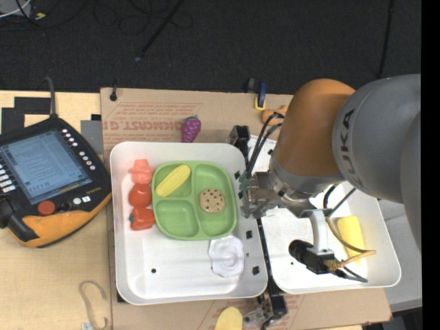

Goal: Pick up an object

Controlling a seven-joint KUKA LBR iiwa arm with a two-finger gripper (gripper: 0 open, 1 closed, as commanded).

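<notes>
The left bin (130, 267) holds a green divided plate (180, 220) with a yellow corn cob (172, 179) and a round cookie (212, 199) in its upper compartments. A red and pink toy (140, 194) lies left of the plate. A white crumpled cup-like piece (227, 256) rests below the plate. In the right bin (385, 270) a yellow block (350, 232) lies near the right wall. My gripper (253, 199) hangs under the orange-banded wrist, over the divide between the two bins, close to the plate's right edge.
A purple grape-like toy (191, 128) lies on the cardboard behind the left bin. A yellow rounded thing (229, 317) sits in front of the bins. A teach pendant (48, 177) rests on the bench at left. The arm covers much of the right bin.
</notes>
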